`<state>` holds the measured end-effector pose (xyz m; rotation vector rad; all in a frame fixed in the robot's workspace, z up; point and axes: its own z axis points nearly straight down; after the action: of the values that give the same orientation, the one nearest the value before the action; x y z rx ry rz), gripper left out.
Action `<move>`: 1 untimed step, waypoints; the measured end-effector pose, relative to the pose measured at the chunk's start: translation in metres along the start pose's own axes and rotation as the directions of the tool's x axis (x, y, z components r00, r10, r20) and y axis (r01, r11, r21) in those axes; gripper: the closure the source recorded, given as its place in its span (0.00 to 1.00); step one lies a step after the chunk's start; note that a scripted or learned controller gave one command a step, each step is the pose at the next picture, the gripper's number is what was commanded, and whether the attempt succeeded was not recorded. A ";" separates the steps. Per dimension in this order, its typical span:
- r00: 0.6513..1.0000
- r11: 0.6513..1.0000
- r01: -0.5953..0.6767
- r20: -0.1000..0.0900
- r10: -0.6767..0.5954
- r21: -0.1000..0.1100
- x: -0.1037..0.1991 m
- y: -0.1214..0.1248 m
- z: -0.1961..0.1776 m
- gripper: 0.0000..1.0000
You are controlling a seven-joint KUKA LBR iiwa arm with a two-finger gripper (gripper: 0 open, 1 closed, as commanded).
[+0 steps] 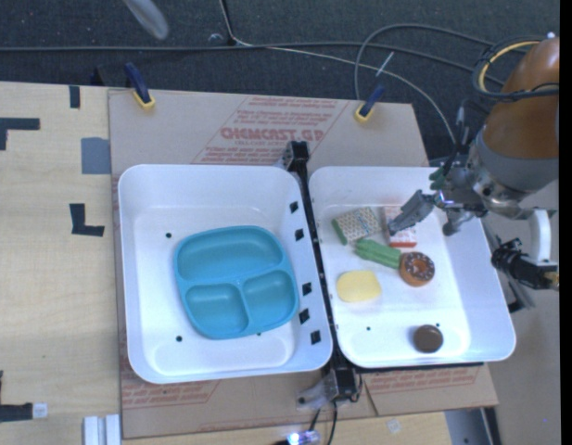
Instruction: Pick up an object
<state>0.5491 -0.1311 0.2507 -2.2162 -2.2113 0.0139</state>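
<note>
So the gripper [411, 213] is hanging over the right bin [471, 276], up near its far edge, coming in from the right side. Honestly can't tell how the jaws stand; it's just a dark grey blur from this angle, and nothing is visibly sitting between them. Its tip sits right above a small red and white packet [403, 239], which is mostly hidden, so no idea what that really is.

Rest of that bin: a green and tan checkered packet [355, 223] near the far edge, tilted a bit. Just beside it lies a green stick-shaped thing [378, 254], looks like a toy vegetable, long axis running diagonally from the divider side toward the right wall. Its right end touches a frosted donut [417, 269]. A yellow block [358, 286], maybe a sponge, sits near the middle toward the divider. A dark brown round piece [427, 338] is by the near right corner, well apart from the others.

The left bin [146, 202] holds a blue divided plate [235, 280], three compartments, lying flat in the middle.
</note>
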 end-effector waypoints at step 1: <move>1.000 1.000 0.004 0.002 -0.004 -0.012 0.000 0.002 -0.007 0.00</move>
<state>0.5514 -0.1308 0.2576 -2.2193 -2.2225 0.0020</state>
